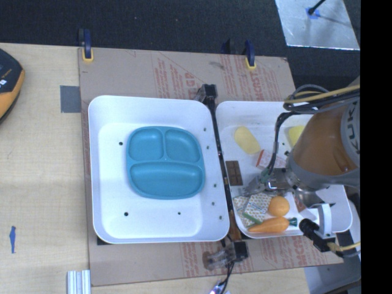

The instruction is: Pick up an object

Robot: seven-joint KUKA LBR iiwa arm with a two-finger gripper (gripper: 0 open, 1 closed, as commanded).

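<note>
The right bin (245, 110) holds a pale yellow lemon-like piece (247, 139), a brown bar (233, 172), a patterned packet (255, 207), an orange ball (278, 206) and a carrot (268, 226) along the front wall. Another yellow piece (296, 133) shows partly behind the arm. The arm's orange and grey wrist (324, 146) hangs over the right half of this bin. My gripper (270, 180) reaches down just above the packet and the orange ball, and its tips are lost against the clutter.
The left bin (101, 164) holds a blue divided plate (165, 162). A black divider clip (208, 92) sits between the bins at the back. Cables (306, 97) loop behind the wrist. A yellow and black device (7, 81) lies at the bench's far left.
</note>
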